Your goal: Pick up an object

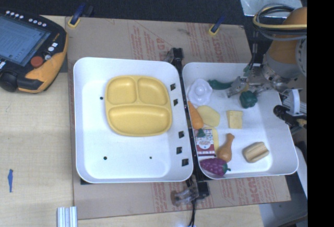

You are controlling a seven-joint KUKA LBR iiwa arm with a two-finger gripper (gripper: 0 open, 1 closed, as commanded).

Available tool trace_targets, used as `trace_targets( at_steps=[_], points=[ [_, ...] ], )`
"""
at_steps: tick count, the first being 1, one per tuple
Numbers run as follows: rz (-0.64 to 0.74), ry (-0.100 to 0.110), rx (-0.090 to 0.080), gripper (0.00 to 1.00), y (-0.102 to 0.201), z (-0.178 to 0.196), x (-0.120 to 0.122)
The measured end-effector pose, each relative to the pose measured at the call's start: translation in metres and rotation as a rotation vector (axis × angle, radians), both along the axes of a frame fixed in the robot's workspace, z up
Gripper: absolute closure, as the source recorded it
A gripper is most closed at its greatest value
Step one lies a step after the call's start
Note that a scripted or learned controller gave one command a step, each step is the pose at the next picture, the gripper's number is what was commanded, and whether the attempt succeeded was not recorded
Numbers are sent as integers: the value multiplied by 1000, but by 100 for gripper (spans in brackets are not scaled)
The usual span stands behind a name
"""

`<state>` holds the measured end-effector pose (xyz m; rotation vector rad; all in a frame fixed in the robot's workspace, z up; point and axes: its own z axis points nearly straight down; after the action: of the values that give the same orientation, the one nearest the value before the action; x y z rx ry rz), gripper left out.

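My gripper [251, 90] hangs low over the far part of the right bin [282, 137], and its silver fingers [234, 91] look spread, so it is open. A dark green toy vegetable [248, 99] lies on the bin floor right below them, at their near side. I cannot tell whether they touch it. A second green piece [219, 84] lies just to the left. Also in this bin are a white crumpled item [199, 91], a carrot [194, 115], a yellow lemon shape [209, 115], a cheese slice [235, 119], a drumstick [226, 147], a bread roll [255, 152] and purple grapes [214, 166].
The left bin [88, 147] holds a yellow divided plate [139, 105]. A teach pendant [26, 54] lies on the bench at the far left. A black hinge strip [183, 132] runs between the bins. The arm's orange band [292, 20] is at the right edge.
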<state>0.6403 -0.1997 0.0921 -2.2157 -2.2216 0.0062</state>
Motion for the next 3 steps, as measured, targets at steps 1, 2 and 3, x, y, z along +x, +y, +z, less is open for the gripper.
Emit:
trace_targets(
  at_steps=[1,2,3],
  points=[
    [4,5,4,0,68,7,-78],
    [0,4,1,0,68,-1,-125],
    [2,-1,-1,100,67,10,-123]
  ],
)
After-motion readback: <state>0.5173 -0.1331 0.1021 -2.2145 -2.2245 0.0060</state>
